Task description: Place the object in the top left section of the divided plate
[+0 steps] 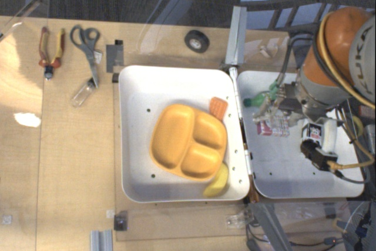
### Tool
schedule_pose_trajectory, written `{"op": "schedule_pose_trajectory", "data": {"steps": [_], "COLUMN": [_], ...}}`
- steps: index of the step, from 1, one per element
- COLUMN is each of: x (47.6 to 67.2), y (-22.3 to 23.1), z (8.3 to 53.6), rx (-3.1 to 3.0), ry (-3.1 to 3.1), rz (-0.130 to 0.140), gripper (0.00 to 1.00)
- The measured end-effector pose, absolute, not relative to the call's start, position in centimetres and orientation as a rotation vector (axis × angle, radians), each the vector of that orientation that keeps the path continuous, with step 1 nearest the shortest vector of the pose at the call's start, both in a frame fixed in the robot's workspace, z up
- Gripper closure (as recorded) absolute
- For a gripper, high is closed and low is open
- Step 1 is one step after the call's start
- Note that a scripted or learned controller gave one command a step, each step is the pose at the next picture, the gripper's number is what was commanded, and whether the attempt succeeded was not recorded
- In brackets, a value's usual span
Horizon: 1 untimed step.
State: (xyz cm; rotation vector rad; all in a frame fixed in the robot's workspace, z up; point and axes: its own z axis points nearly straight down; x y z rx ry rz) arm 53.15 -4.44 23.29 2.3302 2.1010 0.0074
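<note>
A yellow divided plate [189, 141] lies in the left bin [138, 97], turned at an angle, with nothing in its three sections. An orange ridged piece [218, 107] rests against the plate's upper right rim. A yellow banana-like piece [217, 182] lies at the plate's lower right edge. My gripper [275, 107] hangs low over the upper left part of the right bin [294, 185]. Just to its left lies a green object [257, 100], and a red-and-white packet [273, 127] lies right below it.
The arm's grey and orange body [341, 62] and its cables cover the right bin's upper right. Behind the bins, the bench holds scissors [88, 47], pliers [50, 50] and a tape roll [197, 40]. A metal post [237, 32] stands between the bins at the back.
</note>
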Motion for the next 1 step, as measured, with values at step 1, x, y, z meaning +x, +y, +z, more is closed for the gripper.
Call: {"op": "schedule_pose_trajectory", "data": {"steps": [1], "x": [54.26], "y": [3.32], "z": [27.92], "rx": [2.228], "ry": [2.21], "rz": [0.008], "gripper": [1.0]}}
